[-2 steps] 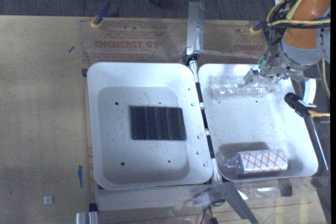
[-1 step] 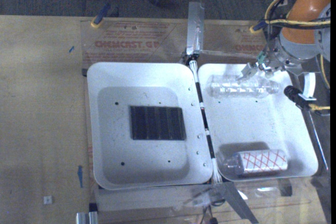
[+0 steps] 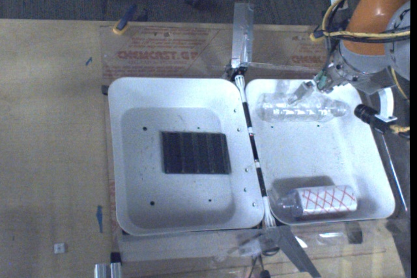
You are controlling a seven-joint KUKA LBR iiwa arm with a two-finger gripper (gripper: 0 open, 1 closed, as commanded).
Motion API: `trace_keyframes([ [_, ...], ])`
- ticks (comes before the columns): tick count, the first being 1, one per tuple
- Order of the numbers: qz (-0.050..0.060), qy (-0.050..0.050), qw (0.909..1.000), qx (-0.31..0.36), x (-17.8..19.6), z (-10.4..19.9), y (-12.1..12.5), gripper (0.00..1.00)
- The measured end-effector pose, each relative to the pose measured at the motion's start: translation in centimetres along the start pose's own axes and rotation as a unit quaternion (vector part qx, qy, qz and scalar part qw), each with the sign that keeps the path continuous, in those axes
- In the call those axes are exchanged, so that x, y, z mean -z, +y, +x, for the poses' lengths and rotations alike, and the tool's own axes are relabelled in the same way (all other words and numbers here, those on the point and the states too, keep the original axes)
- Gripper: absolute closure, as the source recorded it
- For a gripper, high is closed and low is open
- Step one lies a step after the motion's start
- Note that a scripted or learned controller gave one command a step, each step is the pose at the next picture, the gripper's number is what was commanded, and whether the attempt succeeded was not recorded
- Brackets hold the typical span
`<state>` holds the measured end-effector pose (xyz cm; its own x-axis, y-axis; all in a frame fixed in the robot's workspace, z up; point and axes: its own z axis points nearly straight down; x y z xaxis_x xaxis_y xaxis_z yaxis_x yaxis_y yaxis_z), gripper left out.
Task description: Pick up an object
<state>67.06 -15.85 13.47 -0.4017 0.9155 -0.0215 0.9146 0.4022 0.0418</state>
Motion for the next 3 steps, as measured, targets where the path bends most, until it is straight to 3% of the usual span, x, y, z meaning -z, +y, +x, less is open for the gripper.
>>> trace_keyframes([
  [1, 0.019, 0.012, 0.9970, 0.074, 5.5, 10.8, -4.0, 0.00],
  [2, 0.021, 0.009, 0.9982, -0.056, -2.4, 3.2, -8.9, 0.00],
  [3, 0.027, 0.005, 0.9984, -0.050, -3.5, 4.2, -6.4, 0.00],
])
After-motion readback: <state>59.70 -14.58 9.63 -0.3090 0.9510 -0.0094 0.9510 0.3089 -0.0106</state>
